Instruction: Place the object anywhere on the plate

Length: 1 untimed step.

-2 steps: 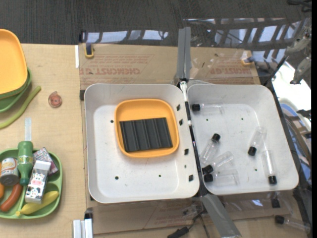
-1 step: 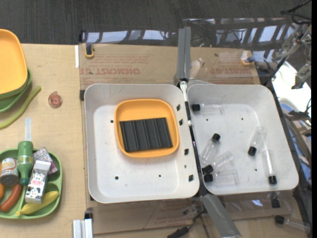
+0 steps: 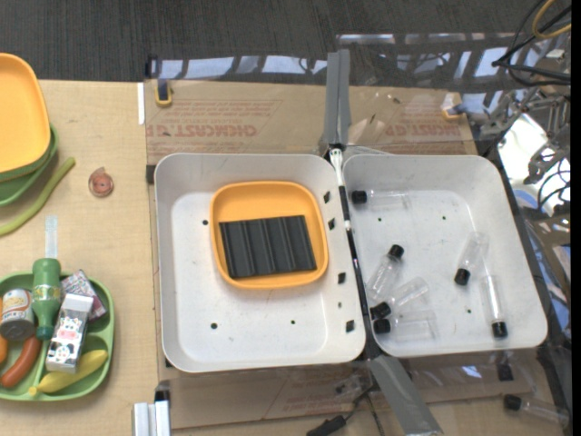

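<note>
Looking down from the camera view, the rounded-square orange plastic plate (image 3: 269, 192), which carries a dark ribbed rectangular insert (image 3: 269, 246), sits a little back of centre in the shallow white left bin (image 3: 191, 321). The likely objects for the task, clear plastic vials with black caps (image 3: 386, 280), all lie on their sides to the plate's right, across the ridge where the two bin walls meet, scattered over the white right bin (image 3: 436, 216). Two vials nearest the plate (image 3: 399, 321) lie with their caps towards it and their long axes running roughly sideways. A longer tube farthest from the plate (image 3: 493, 298) runs nearly front to back. Whether the gripper is spread or pressed together cannot be told here. Since the arm comes from the right, any vial would lie between it and the plate, and I judge the joined bin walls the one obstacle to lift over. Well left of the plate stand a green divided tray of toy food (image 3: 95, 357) and stacked orange and green dishes (image 3: 18, 125), clear of the route.
</note>
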{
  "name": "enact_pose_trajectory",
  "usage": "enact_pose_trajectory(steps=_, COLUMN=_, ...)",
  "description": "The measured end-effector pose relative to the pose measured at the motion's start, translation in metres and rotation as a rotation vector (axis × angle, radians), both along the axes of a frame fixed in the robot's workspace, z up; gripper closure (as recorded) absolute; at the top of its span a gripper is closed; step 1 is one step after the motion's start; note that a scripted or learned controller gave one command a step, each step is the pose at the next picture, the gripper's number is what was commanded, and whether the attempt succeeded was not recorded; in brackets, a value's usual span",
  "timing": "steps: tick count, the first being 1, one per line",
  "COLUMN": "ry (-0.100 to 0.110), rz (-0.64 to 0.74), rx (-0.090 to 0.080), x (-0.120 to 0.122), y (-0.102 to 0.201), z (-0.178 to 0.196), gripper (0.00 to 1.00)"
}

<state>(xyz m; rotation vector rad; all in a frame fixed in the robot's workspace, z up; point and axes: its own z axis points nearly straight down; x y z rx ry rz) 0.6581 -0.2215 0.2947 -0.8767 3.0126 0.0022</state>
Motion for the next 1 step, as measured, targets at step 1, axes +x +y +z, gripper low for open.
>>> enact_pose_trajectory(steps=1, ry=-0.003, rz=0.284, rx=-0.001, x=0.0020, y=0.0002, z=0.0090, gripper=0.00)
